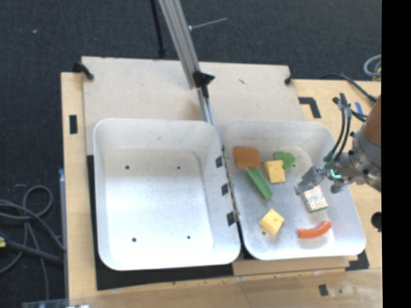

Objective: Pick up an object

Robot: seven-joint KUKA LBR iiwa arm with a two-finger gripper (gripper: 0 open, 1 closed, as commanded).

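Look first at the front of the right bin, the part closest to you. An orange-red sausage shape lies there, a bit curved, with its long side running left to right and its right end tipped up a little. Just to its left sits a yellow block, turned like a diamond.

A little farther back you find the gripper, coming in from the right on the grey arm. You see a small speckled block — pale with tiny colored dots — right under the fingertips and touching them. The fingers sit close around the top of that block, but you cannot tell for sure that they pinch it, and you cannot tell how wide they are spread. The block is squarish and turned a bit, so one corner points to the front of the bin. It rests on the bin floor, just above the sausage shape.

Farther back and to the left lies a green stick. Its long side runs on a slant, from back-left to front-right. Beside it sits a second yellow block, and behind that a green lump. A brown-orange flat piece lies at the back end of the green stick, touching it.

The left bin sits next to the right bin — their sides meet in the middle.
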